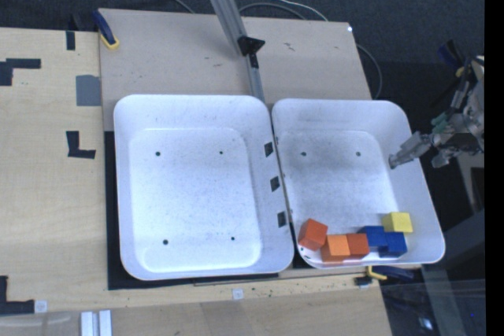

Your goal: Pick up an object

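hand (pixel 403 154) at right edge, pointing left

Pale wooden bench (pixel 47 193), stretching from 9 o'clock across to 1 o'clock. Bearing two shallow white bins side by side, rims touching: left bin (pixel 126 169) near centre, right bin (pixel 409 169) toward 4 o'clock. Black mat (pixel 111 248) under the left bin. Dark tape marks (pixel 77 144) at 9 o'clock.

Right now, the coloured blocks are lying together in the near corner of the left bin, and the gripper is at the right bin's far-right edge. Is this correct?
Not quite. The camera view shows the coloured blocks together in the near corner of the right bin, not the left bin. The rest stands: the gripper is at the right bin's right edge.
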Available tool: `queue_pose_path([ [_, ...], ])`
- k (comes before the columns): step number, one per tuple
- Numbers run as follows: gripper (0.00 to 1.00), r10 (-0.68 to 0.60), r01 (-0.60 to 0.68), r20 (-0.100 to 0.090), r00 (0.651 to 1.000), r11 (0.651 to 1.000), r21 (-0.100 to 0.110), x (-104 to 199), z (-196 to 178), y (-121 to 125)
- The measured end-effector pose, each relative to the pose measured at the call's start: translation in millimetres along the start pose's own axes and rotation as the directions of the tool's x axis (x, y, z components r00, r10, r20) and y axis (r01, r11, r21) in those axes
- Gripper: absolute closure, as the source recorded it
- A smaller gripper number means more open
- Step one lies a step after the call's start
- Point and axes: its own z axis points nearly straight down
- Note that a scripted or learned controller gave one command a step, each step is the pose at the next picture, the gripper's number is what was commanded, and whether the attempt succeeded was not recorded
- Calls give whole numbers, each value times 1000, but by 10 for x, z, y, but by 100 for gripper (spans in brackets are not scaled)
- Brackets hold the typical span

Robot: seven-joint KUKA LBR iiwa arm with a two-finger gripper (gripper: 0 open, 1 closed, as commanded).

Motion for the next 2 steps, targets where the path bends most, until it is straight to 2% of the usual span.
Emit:
queue_pose_path([
  [1, 0, -2, 2, 2, 1000, 1000, -4, -135, -325, 291],
  [2, 0, -4, 4, 0, 1000, 1000, -4, 94, -584, 481],
])
